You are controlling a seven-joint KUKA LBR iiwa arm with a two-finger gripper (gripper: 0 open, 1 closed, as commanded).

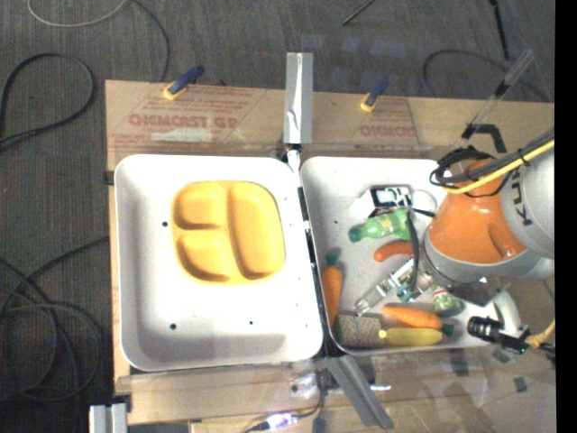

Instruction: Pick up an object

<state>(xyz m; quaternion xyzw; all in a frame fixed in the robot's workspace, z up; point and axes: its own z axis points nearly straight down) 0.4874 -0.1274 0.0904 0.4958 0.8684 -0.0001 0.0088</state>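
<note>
The right bin [341,192] holds several small objects. A green bottle-shaped toy [379,227] and a red pepper [394,251] lie near its middle. An orange carrot [332,292] rests along the left wall. At the front lie a second carrot [412,316], a yellow corn-like piece [413,336] and a grey-brown block [358,330]. My gripper [391,290] reaches down into this bin from the right, its metal tip just above the second carrot and right of the first. Nothing shows between its fingers.
A yellow divided plate [227,231] sits in the left bin [149,318]. A small black-and-white item [390,195] lies at the back of the right bin. My orange wrist band [473,228] hides that bin's right part.
</note>
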